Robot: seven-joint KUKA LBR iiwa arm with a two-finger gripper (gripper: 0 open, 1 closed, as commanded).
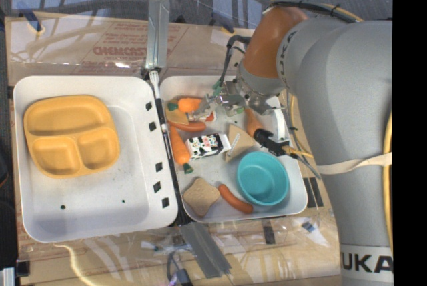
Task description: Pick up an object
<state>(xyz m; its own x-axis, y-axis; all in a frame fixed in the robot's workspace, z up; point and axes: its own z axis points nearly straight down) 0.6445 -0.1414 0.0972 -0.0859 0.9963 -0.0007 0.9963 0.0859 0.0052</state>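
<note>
Looking down on the bench, I see the arm (333, 78) reaching in from the right, its orange band over the upper edge of the right bin (297, 201). The gripper (217, 101) is low in that bin's upper part, above the food items near the far wall. I cannot tell its state; the wrist hardware and cables clutter the tips.

Right bin contents, as far as I can make out:
- orange carrot-like piece (190, 105) at the top left, just beside the gripper
- hot dog in a bun (187, 125) just below that
- long carrot (180, 147) lying along the left wall
- small black-and-white carton (205, 145) near the middle, lying flat
- tan wedge, maybe cheese or bread (239, 141), just right of the carton
- teal bowl (262, 178), upright, at the lower right
- sausage (236, 199) touching the bowl's lower left rim
- slice of bread (201, 196) in the lower left corner

No item visibly sits between the gripper's tips, so the pickable objects all lie in the bin.

Left bin (87, 218): a yellow divided tray (70, 135) sits in its upper left part, flat, compartments facing up.
</note>
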